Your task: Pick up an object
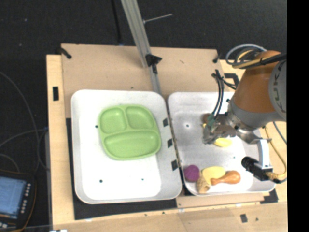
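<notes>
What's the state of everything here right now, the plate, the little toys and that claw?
Green divided plate: flat in left bin, nothing on it.
Purple ball: resting in right bin.
Yellow and orange toys: lying together by the near wall.
Yellow piece: beside the gripper.

Robotics lab: arm [258, 93] over a plywood bench [96, 66] with two white bins [82, 144], a camera mast [137, 28], loose cables, dark carpet.

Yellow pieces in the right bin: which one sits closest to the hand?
The small yellow piece right beside the hand, mid-bin. The other yellow piece lies further off at the bin's near edge, between the purple ball and an orange-brown object.
</notes>
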Controlling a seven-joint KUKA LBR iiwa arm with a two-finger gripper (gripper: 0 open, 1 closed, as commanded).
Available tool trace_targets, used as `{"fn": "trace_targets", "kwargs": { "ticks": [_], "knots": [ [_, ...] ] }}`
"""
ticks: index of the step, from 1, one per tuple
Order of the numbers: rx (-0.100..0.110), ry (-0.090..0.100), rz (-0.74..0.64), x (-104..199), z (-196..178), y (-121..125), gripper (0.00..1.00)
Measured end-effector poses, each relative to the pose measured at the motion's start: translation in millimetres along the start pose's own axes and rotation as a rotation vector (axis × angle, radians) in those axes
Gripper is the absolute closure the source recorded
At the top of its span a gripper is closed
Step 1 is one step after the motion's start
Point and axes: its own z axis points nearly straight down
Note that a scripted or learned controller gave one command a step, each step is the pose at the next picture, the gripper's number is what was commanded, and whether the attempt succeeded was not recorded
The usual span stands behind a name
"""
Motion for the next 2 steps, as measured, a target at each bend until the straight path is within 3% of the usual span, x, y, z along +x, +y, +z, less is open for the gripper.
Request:
{"fn": "trace_targets", "kwargs": {
  "ticks": [2],
  "knots": [
    [-0.001,0.000,-0.002,102,-17,14,1.00]
  ]
}}
